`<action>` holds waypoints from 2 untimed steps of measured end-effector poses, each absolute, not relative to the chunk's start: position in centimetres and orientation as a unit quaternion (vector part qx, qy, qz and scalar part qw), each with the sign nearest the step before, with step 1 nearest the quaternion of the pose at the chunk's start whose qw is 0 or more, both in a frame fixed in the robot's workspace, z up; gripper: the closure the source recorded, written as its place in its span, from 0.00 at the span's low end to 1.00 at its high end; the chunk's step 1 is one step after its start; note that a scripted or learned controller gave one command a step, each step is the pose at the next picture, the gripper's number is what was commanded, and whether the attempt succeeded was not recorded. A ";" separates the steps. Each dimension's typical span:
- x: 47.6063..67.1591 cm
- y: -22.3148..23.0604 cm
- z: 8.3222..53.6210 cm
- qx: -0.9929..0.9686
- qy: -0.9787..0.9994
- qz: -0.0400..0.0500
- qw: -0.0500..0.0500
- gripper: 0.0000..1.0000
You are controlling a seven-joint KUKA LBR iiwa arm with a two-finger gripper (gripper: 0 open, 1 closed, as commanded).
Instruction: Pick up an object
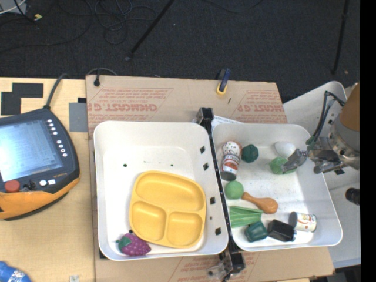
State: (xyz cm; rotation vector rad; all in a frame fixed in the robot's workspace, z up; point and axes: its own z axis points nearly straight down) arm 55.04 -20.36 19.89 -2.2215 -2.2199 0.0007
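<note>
The arm (343, 128) is reaching in from the right edge of the frame, and its gripper (296, 160) is hanging low over the upper right part of the right bin (329, 213). One finger (294, 161) is touching or nearly touching a small green piece (277, 165), with a white object (284, 148) just above it. Whether the fingers are spread or pinching the green piece cannot be told from this slant.

That green piece is probably the target, since the gripper is sitting right beside it. The other candidates are lying loose in the same bin: a can (230, 159) and a dark green ball (250, 153) at upper left, a light green ball (234, 189) beside a wooden-handled piece (261, 202) in the middle, and a green wedge (244, 215), a teal block (256, 232), a black block (281, 230) and a small tin (305, 221) along the bottom.

The left bin (147, 143) is bearing a yellow tray (167, 207), with grapes (134, 245) just beside the tray's lower left corner.
</note>
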 end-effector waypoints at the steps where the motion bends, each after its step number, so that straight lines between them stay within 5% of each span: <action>1: 55.0 -20.5 20.9 -0.707 -0.707 0.000 0.001 1.00; 2: 60.7 -14.9 41.2 -0.705 -0.709 -0.005 -0.008 1.00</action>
